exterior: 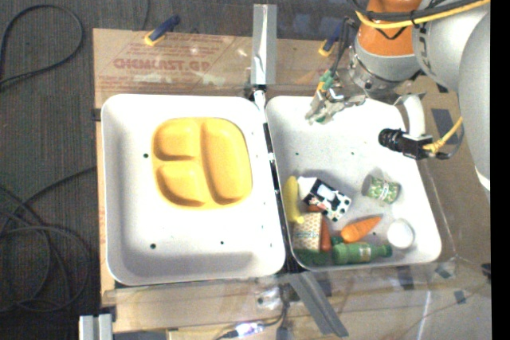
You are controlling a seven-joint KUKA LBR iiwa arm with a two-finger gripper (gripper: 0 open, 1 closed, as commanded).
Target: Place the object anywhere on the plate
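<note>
Yellow plate [202, 163] bare; my claw [323, 109] above right bin [351, 141], grip state unclear. Pick step pending; next: descend onto carrot [361, 228].

Bright, even overhead light; soft shadows, slightly grainy focus.

Robotics lab, cardboard-topped bench [159, 64], two white bins [119, 251], loose cables [48, 12] on carpet
</note>
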